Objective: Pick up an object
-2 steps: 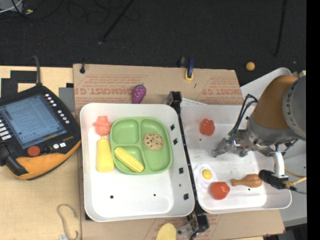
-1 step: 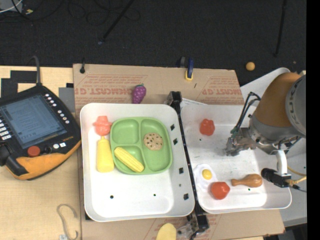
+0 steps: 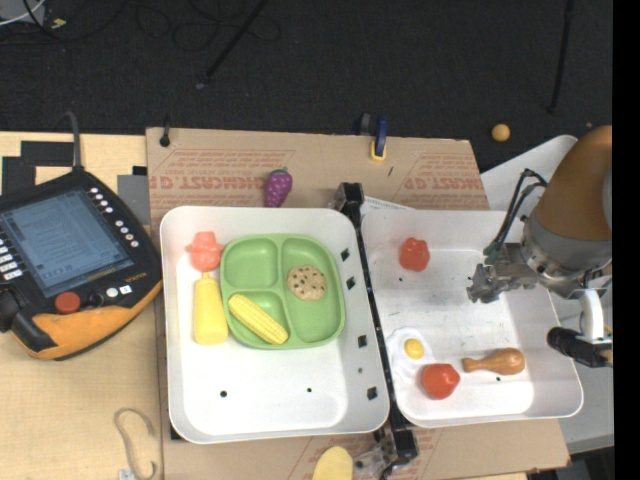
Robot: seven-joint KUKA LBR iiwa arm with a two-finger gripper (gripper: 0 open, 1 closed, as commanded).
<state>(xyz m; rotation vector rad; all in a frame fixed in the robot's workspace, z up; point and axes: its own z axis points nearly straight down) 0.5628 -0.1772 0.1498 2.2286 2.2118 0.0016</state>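
The right bin (image 3: 540, 398) holds a red toy pepper (image 3: 414, 255) near its back, a red tomato (image 3: 438, 380), a small fried egg (image 3: 412, 348) and a brown chicken drumstick (image 3: 495, 363) at the front. My gripper (image 3: 484, 285) hangs low over the right half of this bin, right of the pepper and above the drumstick, touching none of them. The left bin (image 3: 260, 408) holds a green divided plate (image 3: 335, 318) with a cookie (image 3: 307, 283) and a corn cob (image 3: 258, 318). Beside the plate lie a yellow bottle (image 3: 208, 308) and a pink toy (image 3: 204, 251).
A purple grape bunch (image 3: 278, 186) lies on the cardboard behind the left bin. A teach pendant (image 3: 70, 258) sits at the far left. A yellow toy (image 3: 333, 463) lies in front of the bins, and a clamp (image 3: 378, 138) stands at the back edge.
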